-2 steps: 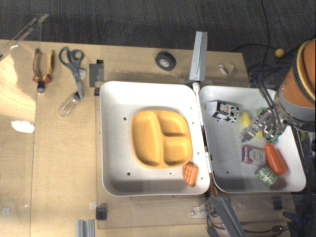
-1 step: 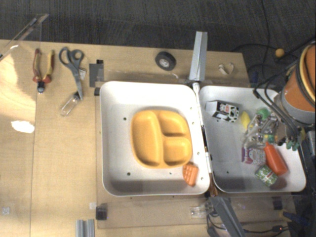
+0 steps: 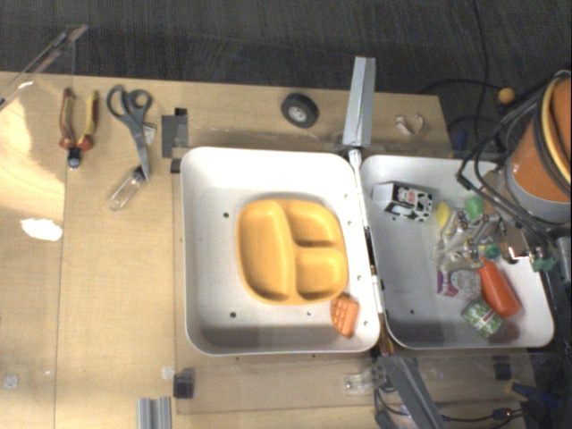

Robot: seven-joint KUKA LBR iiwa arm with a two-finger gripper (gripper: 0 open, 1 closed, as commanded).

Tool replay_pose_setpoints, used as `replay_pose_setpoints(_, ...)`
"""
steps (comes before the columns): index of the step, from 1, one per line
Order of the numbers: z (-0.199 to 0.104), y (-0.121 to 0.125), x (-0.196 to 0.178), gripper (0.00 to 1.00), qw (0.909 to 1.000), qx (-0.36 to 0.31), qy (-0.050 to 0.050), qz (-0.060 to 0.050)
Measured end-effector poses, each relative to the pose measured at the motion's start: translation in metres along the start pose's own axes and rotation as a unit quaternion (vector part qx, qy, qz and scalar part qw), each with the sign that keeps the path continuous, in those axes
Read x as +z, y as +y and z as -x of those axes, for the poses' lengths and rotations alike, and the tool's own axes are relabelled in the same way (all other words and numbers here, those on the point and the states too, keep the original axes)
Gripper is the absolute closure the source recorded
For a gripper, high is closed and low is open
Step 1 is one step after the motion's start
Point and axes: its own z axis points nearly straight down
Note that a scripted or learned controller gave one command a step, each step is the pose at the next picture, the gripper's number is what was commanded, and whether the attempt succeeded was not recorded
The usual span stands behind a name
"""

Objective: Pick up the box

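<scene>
At the bottom edge of the frame, right of centre, dark metal struts [image 3: 407,400] and cables run under the bench, and just above them sit the two white bins. The left bin [image 3: 214,239] holds a yellow divided tray [image 3: 290,248] in its middle and a small orange ridged thing [image 3: 344,315] against its lower right corner, just beside the tray. The right bin [image 3: 402,284] has the box [image 3: 407,200], a small black-and-white printed carton, lying flat in its upper left corner, apart from everything else in there. Along that bin's right side lies a jumble: a yellowish piece [image 3: 441,213], clear crinkled wrapping [image 3: 454,239], a purple-and-white packet [image 3: 460,282], an orange carrot-like piece [image 3: 499,290] and a small green pack [image 3: 482,318]. The arm [image 3: 541,150] comes in at the upper right of the frame, its orange band showing, with black cables looped around it. The gripper [image 3: 500,239] seems to hang over the jumble (well apart from the box), but it blends into the clutter and I cannot tell how its pincer stands. On the wooden bench [image 3: 89,284] at upper left lie red-handled pliers [image 3: 76,123] and scissors [image 3: 134,119], with a roll of black tape [image 3: 299,109] near top centre.
</scene>
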Motion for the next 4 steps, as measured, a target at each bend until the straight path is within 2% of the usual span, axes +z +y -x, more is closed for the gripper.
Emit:
replay_pose_setpoints(1, 0.02, 0.005, -0.021, 1.0, 0.9699, -0.244, 0.0, 0.001)
replay_pose_setpoints(2, 0.014, 0.0, -0.025, 1.0, 0.8854, -0.465, 0.001, 0.002)
replay_pose_setpoints(3, -0.002, -0.014, -0.01, 1.0, 0.793, -0.609, 0.001, 0.002)
replay_pose_setpoints(4, -0.002, -0.014, -0.01, 0.0, 0.793, -0.609, 0.001, 0.002)
